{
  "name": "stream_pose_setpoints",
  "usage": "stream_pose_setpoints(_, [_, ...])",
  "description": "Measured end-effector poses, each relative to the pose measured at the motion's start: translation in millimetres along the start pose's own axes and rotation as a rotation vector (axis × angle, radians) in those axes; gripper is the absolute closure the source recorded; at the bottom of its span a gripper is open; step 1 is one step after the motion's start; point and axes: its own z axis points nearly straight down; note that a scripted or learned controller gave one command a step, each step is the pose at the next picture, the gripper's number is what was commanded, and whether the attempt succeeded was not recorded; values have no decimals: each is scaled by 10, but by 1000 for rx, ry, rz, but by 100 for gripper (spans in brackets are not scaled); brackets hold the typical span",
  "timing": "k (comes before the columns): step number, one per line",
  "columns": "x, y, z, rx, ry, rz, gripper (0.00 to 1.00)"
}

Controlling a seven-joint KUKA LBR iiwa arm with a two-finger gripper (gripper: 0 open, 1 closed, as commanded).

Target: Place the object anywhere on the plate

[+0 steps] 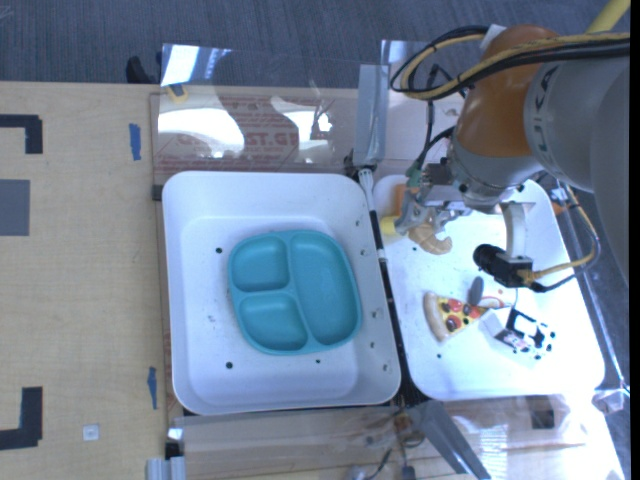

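Observation:
A teal plate (295,290) with three compartments lies in the left white bin (190,218), with nothing on it. My gripper (424,214) hangs over the upper left part of the right bin (570,348), near the wall between the bins. A tan, rounded object (434,237) sits just under the gripper's tip, partly covered by it. Whether it is gripped or lying on the bin floor is not clear. An orange object (399,197) peeks out at the gripper's left side.
Further down the right bin lie a toy pizza slice (449,316), a small grey-purple piece (475,290) and a black-and-white object (524,335). A clear plastic sheet (250,128) stands behind the left bin. The bench's wooden top (70,288) stretches to the left.

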Motion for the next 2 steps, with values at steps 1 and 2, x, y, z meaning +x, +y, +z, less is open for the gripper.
stream_pose_setpoints(1, [710,-545,3,3,2,-6,100])
stream_pose_setpoints(2, [1397,-739,-90,2,3,-6,100])
